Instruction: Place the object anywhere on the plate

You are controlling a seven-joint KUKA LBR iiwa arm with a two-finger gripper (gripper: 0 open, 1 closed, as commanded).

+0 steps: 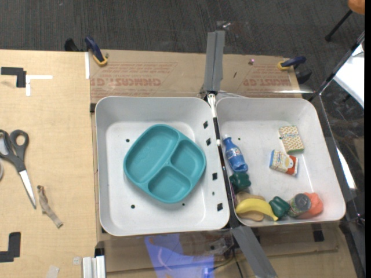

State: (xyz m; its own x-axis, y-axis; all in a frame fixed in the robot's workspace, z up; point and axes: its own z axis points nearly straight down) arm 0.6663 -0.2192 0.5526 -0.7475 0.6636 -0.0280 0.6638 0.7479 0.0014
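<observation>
A teal plate (165, 163) with three compartments lies in the left white bin (110, 172), and nothing rests on it. The right bin (324, 155) holds the loose objects: a blue bottle (234, 155) along its left wall, a dark green item (240, 182) below it, a yellow banana (255, 208) at the front, a green pepper-like piece (279, 207), a grey and orange item (306, 204), a small patterned box (291, 138) and a white and red carton (283, 162).
Scissors (17, 158) and a strip of tape (49, 207) lie on the wooden bench at the left. Blue clamps (96, 51) hold cardboard behind the bins. A grey bar (214, 62) stands at the back between the bins.
</observation>
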